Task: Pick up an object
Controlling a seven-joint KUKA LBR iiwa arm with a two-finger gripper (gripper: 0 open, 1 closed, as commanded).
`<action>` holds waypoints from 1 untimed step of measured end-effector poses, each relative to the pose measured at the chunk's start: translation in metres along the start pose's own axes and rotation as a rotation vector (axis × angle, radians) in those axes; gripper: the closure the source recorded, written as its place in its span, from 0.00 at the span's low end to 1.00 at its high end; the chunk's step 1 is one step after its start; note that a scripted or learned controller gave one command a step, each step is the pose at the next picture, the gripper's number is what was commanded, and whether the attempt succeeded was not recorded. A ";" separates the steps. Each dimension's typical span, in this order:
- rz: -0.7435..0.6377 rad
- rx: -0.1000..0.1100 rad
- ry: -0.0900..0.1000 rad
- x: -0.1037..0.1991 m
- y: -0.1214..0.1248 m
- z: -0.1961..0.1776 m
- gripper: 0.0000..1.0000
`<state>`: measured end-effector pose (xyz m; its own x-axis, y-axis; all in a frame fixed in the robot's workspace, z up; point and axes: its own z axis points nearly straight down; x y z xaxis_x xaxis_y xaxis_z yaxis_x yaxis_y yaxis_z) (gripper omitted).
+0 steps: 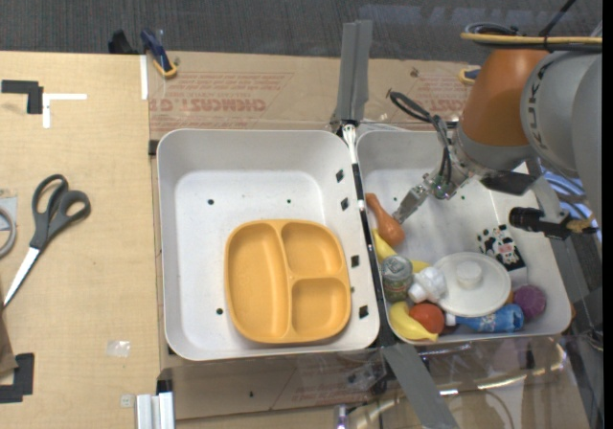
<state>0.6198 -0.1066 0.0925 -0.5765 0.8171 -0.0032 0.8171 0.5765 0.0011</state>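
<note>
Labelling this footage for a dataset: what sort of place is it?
Likely a robot lab's grasping bench: a robot arm over two white bins, one heaped with toys, and scissors on the cardboard-covered bench.

yellow tray (287, 281), white bins (192, 226), orange carrot (384, 218)

Bench (86, 303) bears scissors (46, 216) and two bins (172, 255).

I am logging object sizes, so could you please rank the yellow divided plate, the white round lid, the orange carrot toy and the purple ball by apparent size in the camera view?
1. Yellow divided plate
2. White round lid
3. Orange carrot toy
4. Purple ball, partly hidden, so only roughly placed
</note>
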 end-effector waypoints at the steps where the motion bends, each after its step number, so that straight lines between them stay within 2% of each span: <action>1: 0.153 0.001 0.001 0.003 0.001 0.000 0.00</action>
<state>0.6187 -0.1034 0.0922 -0.4455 0.8953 -0.0024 0.8953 0.4455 0.0008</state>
